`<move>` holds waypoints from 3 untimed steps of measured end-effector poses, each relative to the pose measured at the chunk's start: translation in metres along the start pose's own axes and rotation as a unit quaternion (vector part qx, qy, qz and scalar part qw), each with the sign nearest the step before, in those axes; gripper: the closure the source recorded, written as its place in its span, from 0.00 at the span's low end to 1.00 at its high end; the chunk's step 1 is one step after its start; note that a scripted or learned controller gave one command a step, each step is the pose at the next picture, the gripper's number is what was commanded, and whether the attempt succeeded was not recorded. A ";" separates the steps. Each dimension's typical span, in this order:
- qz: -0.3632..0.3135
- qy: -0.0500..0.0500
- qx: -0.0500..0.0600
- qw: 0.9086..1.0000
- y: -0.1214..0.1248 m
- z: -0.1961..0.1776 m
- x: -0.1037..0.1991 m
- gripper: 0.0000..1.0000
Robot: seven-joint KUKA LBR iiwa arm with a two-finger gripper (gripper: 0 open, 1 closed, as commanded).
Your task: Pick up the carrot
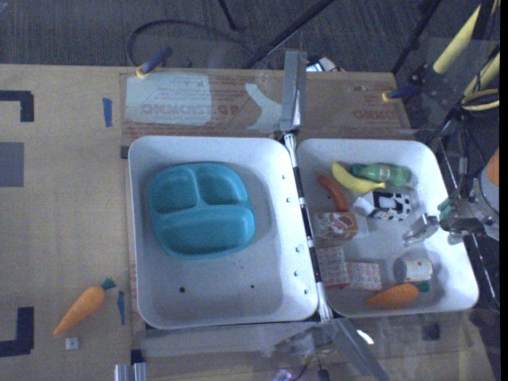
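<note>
An orange carrot [393, 294] with a green top lies near the front edge of the right bin [456, 288], just below a small can [413, 269]. A second carrot [79, 309] lies on the bench outside the bins, at the front left. My gripper [421, 229] reaches in over the right bin's right side, above the can and well back from the bin's carrot. Nothing shows in its grasp.
The right bin also holds a banana [354, 179], a green bottle [381, 172], a red sausage [334, 192], a cow-patterned carton [391, 205] and snack packets [335, 226]. A blue divided plate [202, 208] sits in the left bin [230, 292].
</note>
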State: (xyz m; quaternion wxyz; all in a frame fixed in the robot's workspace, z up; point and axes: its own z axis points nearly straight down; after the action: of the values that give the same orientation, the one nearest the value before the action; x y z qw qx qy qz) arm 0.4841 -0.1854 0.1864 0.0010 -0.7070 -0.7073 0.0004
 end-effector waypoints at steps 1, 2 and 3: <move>-0.140 0.000 0.000 0.990 -0.005 0.019 -0.038 0.00; -0.072 -0.001 -0.002 0.997 0.014 0.034 -0.039 0.00; -0.314 0.000 -0.001 0.949 -0.004 0.054 -0.038 0.00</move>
State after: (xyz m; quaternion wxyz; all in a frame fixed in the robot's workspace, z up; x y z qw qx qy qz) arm 0.4798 -0.2235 0.1323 0.0002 -0.4487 -0.8937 -0.0006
